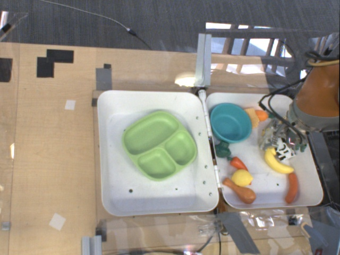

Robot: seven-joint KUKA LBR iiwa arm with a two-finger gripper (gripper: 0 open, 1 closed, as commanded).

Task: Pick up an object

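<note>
The tool (280, 140) hung just above the banana (278, 161) in the right bin (313, 198); its opening couldn't be told. A clean grasp needed it centred over the fruit.

No readable text, labels, brands or numbers are found. Black block markings (54, 61) are printed on the bench (48, 158), but nothing can be read from them. A black-and-white pattern (285, 152) by the banana (278, 162) is too small to be read.
</note>
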